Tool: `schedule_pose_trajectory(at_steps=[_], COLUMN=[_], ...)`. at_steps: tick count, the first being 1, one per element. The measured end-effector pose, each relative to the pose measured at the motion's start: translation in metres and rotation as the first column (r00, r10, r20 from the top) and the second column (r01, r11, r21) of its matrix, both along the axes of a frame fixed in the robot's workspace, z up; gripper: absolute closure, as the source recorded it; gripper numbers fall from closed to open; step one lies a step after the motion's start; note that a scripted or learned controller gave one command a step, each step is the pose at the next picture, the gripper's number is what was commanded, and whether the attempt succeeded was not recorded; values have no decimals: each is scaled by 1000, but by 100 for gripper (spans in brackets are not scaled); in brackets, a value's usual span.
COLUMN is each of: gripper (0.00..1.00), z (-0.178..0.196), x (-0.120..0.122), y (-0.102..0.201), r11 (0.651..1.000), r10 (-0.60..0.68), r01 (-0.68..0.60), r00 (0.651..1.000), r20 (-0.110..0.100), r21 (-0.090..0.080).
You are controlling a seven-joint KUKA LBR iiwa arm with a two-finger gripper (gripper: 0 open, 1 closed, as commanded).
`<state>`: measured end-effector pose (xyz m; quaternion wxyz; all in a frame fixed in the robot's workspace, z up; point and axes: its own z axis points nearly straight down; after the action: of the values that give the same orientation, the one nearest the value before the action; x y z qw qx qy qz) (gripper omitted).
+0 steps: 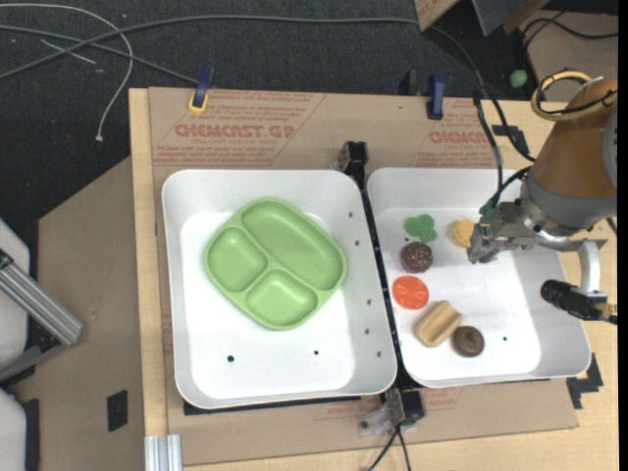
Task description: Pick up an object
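The right white bin (520, 351) holds several small food toys: a green leafy piece (421, 228), a yellow piece (462, 232), a dark red-brown round one (416, 256), an orange-red slice (410, 291), a tan bread roll (437, 323) and a brown doughnut (468, 340). My gripper (482, 246) reaches in from the right and hangs low just right of the yellow piece, close to it. Nothing shows between its fingers. The arm's grey wrist and orange band (579, 160) rise to the right.
The left white bin (196, 341) carries a green three-compartment plate (277, 262). A black divider clamp (353, 155) sits between the bins. Cables run over the right bin's far edge. A black bracket (574, 300) juts in at the right.
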<state>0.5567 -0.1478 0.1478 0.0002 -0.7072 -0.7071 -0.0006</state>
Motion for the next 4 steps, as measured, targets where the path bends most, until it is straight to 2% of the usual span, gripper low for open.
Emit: schedule_pose_trajectory(at_steps=[2,3,4], gripper=[100,100,100], z=[111,126,125], x=[16,17,15], y=[-12,-12,48], r11=[1000,1000,1000], r10=[2,1,7], r01=[-2,-1,-7], r00=[1000,1000,1000], r20=[7,3,-2], r21=[-3,-2,2])
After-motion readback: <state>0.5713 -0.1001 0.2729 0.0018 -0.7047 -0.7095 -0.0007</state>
